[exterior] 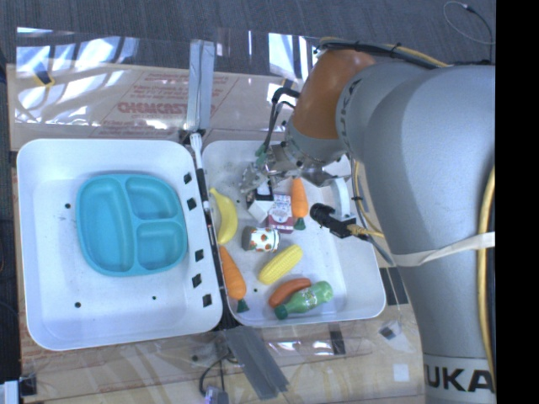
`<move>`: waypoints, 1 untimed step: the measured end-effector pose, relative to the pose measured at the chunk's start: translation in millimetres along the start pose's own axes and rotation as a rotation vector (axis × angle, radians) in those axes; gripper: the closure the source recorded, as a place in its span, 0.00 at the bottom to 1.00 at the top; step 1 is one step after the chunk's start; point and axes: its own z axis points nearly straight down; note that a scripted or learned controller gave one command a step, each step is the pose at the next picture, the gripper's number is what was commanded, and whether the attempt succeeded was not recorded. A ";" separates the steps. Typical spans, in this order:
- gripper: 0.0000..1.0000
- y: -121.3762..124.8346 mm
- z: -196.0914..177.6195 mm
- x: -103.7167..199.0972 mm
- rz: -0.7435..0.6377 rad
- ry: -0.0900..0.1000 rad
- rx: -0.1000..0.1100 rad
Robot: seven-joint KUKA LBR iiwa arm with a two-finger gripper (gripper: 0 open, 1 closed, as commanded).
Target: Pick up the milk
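Jaws (257,178) partly hidden, just above milk (280,214).

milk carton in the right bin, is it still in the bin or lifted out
In the bin. The small white and maroon milk carton sits on the floor of the right white bin, beside an orange carrot, just below the gripper.

A: Bright, even light is falling from above, washing the two shallow white plastic bins (34,225) nearly to pure white.

B: Glare is streaking across the clear plastic sheet (109,82) behind them, bluish patches reflecting there.

A: The big grey arm (421,167) is casting soft shadow into the right bin.

B: Detail is looking soft and slightly blurred, with small items smearing together under the wrist.
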 end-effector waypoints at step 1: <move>1.00 -34.9 -90.8 52.6 -0.088 0.000 -0.001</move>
